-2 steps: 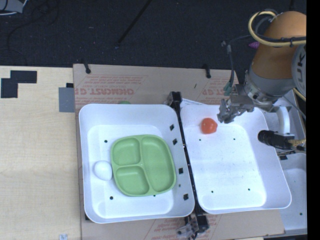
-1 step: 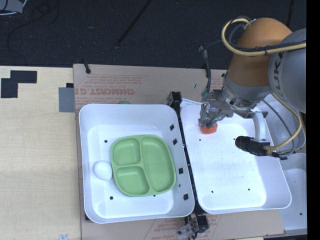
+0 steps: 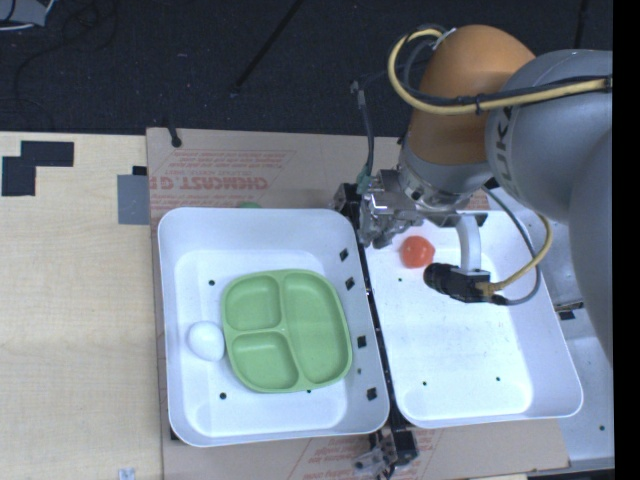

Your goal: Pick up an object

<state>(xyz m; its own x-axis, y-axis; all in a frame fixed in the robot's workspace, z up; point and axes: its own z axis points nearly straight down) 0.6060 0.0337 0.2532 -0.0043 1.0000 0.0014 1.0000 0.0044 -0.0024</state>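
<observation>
Camera view has my pincer (image 3: 388, 230) low at the right bin's (image 3: 520, 388) far-left corner, its grip state beyond telling, the small red ball (image 3: 417, 252) lying just beside it.

Count, camera view:

- White bins: 2, side by side, the left bin (image 3: 190, 243) and the right bin (image 3: 520, 388).
- Green divided plate (image 3: 285, 330): 1, in the left bin. It has 3 compartments.
- White ball (image 3: 206, 341): 1, in the left bin, touching or just beside the plate's left edge.
- Orange-red ball (image 3: 417, 252): 1, in the right bin near its far edge.
- Loose objects total: 3, with 2 in the left bin and 1 in the right.
- Robot arm (image 3: 520, 118): 1, over the right bin.
- Yellow hose (image 3: 410, 83) on the arm: 1 loop.
</observation>
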